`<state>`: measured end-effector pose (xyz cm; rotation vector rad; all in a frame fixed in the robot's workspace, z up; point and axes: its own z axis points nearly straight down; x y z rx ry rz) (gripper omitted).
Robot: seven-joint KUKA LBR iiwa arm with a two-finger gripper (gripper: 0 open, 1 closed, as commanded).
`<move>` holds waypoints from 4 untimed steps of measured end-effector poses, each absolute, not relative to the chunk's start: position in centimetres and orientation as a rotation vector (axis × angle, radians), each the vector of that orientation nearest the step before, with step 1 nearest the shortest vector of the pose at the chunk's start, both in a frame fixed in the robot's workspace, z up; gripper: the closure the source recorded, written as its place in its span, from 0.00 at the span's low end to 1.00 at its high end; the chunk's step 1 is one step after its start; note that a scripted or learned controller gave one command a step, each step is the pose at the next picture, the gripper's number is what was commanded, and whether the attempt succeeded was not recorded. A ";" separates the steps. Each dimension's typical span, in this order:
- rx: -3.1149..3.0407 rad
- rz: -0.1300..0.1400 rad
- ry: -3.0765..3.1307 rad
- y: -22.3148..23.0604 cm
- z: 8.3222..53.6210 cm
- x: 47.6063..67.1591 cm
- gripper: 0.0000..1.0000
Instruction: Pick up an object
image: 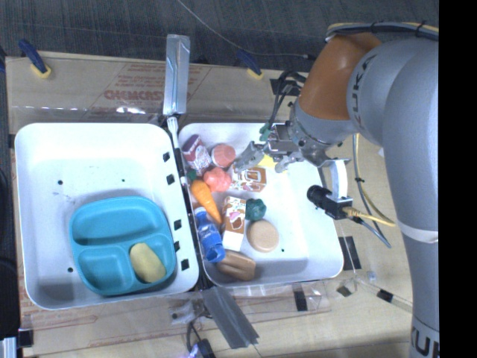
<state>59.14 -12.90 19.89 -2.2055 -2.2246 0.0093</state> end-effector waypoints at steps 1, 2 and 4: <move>-2.056 0.010 -2.365 -19.9 15.2 61.3 0.00; -2.129 0.000 -2.310 -19.2 10.4 63.8 0.00; -1.454 0.004 -2.779 -17.8 9.0 61.7 0.00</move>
